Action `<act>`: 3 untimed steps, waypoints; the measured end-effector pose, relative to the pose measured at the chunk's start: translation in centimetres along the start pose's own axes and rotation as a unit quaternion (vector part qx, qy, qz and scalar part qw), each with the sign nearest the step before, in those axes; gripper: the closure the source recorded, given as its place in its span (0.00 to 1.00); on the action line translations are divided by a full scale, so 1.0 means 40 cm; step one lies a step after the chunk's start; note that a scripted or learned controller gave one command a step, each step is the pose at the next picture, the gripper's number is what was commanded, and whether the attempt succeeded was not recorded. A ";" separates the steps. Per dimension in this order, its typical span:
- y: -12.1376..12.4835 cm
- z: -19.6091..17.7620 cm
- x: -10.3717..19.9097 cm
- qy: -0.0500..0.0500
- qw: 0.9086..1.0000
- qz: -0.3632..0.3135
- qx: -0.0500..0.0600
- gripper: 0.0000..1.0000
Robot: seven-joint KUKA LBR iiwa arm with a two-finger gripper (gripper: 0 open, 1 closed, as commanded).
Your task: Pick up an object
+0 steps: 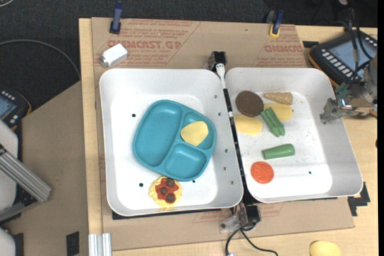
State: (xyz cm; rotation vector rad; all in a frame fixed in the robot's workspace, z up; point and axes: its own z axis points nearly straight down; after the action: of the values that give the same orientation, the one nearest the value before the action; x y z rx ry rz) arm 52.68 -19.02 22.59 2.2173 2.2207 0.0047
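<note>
Gripper point(332, 112) sits at the right rim of the right bin point(336, 165), low over the wall; from here I cannot tell how it is set, and nothing shows in its grasp.

Right bin contents, all lying loose on the floor, well apart from the gripper:
- brown disc point(248, 103) near the left wall, touching a tan cone point(278, 97) beside it
- green pod point(273, 121) lying across a yellow piece point(284, 113)
- second yellow piece point(248, 125) just below the brown disc
- green cylinder point(278, 151) near the middle
- orange-red round piece point(262, 172) closest to the front wall

Left bin point(120, 129): teal divided plate point(157, 141) with a pale yellow piece point(194, 132) in its right compartment; a small toy pizza point(165, 190) just in front of the plate.

Both bins rest on a cardboard-topped counter point(180, 39).
</note>
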 end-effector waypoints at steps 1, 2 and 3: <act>0.100 0.123 -0.088 -0.001 1.000 0.001 0.002 1.00; 0.101 0.089 -0.086 -0.002 1.000 0.000 -0.001 1.00; -0.063 -0.174 0.055 0.000 1.000 -0.001 -0.003 1.00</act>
State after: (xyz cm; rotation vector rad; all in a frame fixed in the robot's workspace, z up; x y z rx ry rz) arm 50.12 -16.84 29.52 2.2115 2.2208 0.0102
